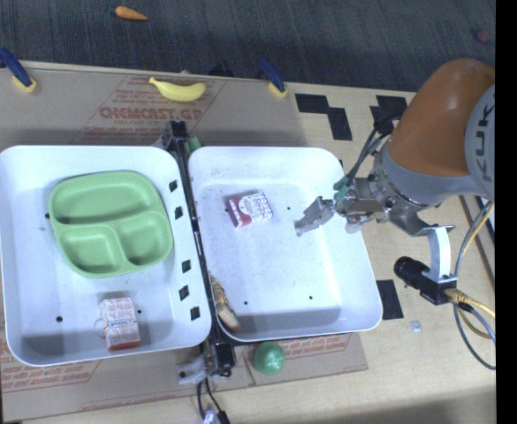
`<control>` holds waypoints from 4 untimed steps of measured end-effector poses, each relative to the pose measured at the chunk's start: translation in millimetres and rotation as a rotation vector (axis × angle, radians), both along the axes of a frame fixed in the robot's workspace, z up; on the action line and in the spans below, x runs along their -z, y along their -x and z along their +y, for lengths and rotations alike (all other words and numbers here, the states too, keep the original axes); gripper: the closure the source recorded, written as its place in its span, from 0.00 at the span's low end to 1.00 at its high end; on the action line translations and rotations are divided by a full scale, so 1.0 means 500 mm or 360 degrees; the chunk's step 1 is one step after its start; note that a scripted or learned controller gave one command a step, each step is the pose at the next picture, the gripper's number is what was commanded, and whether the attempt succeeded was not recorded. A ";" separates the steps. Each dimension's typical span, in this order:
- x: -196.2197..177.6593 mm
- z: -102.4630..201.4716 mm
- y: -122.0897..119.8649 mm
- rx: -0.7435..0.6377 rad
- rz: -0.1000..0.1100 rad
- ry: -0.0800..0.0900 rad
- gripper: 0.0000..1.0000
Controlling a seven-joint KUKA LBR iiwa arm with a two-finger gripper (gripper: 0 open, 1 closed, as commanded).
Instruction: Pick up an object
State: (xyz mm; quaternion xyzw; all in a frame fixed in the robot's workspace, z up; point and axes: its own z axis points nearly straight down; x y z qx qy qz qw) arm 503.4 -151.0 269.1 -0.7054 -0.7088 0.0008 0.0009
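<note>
Grey jaws (313, 216) hover over the right bin (351, 307), blurred; cannot tell their state.

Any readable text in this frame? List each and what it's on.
"CHEMCAST GP": red print on the cardboard sheet under the bins.
"KU": partial lettering on the arm, cut off at the edge.
Red-and-white packet: print too blurred.
Small carton: print too blurred.

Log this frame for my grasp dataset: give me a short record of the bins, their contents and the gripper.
left bin: green divided tray, small carton
right bin: red and white packet
gripper: above the right bin, right of the packet, nothing seen between its fingers
outside bins: banana, green ball
</note>
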 end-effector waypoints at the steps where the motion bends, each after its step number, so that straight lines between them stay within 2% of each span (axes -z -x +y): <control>1: 0.000 0.000 0.000 0.0000 0.0000 0.0000 0.00; 2: 0.122 -0.046 0.054 -0.0001 0.0001 0.0001 0.00; 3: 0.032 0.011 0.052 -0.0001 -0.0004 -0.0001 0.00; 4: 0.061 -0.039 0.054 -0.0001 0.0002 0.0000 0.00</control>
